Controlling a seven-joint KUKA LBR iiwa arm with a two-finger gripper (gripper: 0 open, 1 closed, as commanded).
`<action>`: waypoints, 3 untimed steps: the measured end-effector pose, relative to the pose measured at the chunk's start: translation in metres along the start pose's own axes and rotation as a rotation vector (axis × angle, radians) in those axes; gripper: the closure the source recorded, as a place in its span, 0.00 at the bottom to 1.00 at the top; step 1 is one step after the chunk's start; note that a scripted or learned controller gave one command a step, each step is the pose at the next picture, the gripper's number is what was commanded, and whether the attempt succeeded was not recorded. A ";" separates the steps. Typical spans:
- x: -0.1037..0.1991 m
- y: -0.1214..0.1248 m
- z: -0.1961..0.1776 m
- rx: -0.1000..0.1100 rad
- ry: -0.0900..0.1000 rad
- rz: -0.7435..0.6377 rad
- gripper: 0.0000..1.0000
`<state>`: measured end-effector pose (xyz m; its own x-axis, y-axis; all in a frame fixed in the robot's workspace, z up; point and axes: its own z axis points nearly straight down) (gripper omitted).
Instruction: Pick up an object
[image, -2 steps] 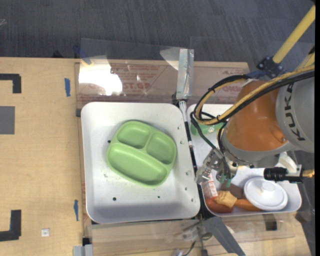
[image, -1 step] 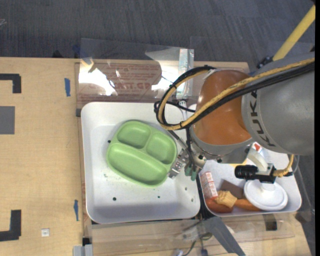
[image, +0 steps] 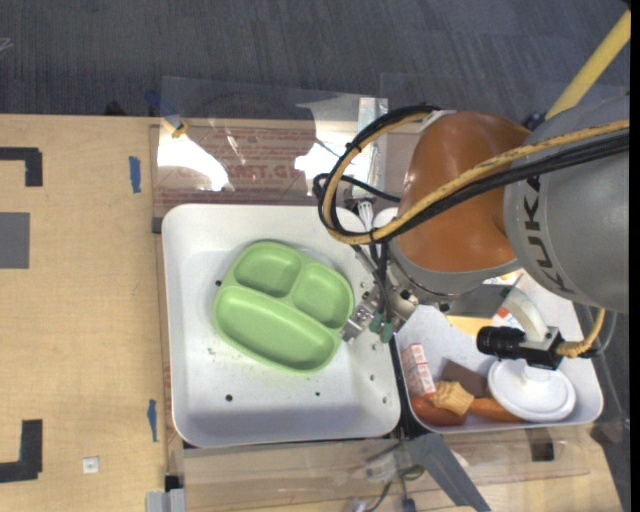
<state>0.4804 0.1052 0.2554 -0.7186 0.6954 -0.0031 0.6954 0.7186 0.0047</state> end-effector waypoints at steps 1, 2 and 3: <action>0.030 0.051 0.145 -0.017 -0.004 0.449 0.00; 0.064 0.077 0.160 -0.025 -0.011 0.682 0.00; 0.077 0.080 0.149 -0.001 -0.005 0.945 0.00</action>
<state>0.4816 0.2165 0.1063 0.1431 0.9897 -0.0016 0.9897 -0.1431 0.0084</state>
